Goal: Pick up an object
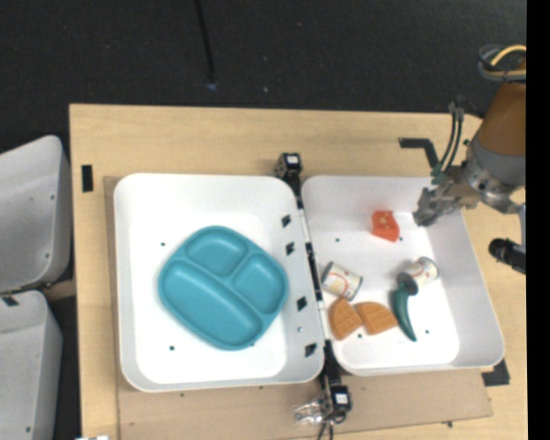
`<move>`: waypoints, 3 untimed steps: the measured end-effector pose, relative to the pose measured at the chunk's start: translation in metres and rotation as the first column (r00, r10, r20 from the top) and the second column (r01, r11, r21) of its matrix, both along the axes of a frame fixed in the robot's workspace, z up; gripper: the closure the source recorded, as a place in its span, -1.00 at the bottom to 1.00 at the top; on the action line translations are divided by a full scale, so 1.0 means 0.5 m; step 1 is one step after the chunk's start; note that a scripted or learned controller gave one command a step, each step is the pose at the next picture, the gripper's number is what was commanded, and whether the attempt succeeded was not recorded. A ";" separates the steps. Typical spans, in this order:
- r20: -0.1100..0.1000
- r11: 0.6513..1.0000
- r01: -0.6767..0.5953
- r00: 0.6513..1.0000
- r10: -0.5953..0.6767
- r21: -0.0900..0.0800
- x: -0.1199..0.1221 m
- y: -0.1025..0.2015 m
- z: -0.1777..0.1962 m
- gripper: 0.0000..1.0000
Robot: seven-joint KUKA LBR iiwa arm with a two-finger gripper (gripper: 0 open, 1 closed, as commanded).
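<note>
Dark flooring frames a pale wooden bench (257,140) carrying two shallow white bins side by side, as you watch the arm reach in from the frame's right edge. Your gripper (433,204) hovers over the upper right corner of the right bin (477,337); at this size you cannot tell whether it is parted or closed, and nothing shows between its tips. The nearest candidate, a small red object (385,225), lies just to the lower left of the gripper. Farther down the frame sit a small white can (341,280), two tan pieces (361,318) and a teal-handled tool (406,306), its long axis running roughly top to bottom. A teal divided plate (223,286) lies in the left bin (133,337). The can's markings appear too blurred to read.
</note>
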State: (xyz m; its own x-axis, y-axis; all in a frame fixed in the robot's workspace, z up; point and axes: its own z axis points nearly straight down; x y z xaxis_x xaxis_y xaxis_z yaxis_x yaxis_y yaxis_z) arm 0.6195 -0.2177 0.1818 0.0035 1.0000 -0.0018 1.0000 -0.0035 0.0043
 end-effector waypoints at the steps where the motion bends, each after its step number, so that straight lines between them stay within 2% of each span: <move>1: 0.004 1.000 -0.005 1.000 0.005 -0.002 0.003 0.000 0.131 1.00; 2: 0.000 1.000 -0.006 1.000 0.006 0.000 0.004 -0.003 0.163 1.00; 3: -0.003 1.000 -0.009 1.000 0.009 0.002 -0.027 0.096 0.175 1.00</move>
State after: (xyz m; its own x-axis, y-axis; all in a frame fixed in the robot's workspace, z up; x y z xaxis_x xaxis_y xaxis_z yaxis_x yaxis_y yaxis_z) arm 0.6057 -0.1697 0.2695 -0.0052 1.0000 0.0003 1.0000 0.0052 0.0017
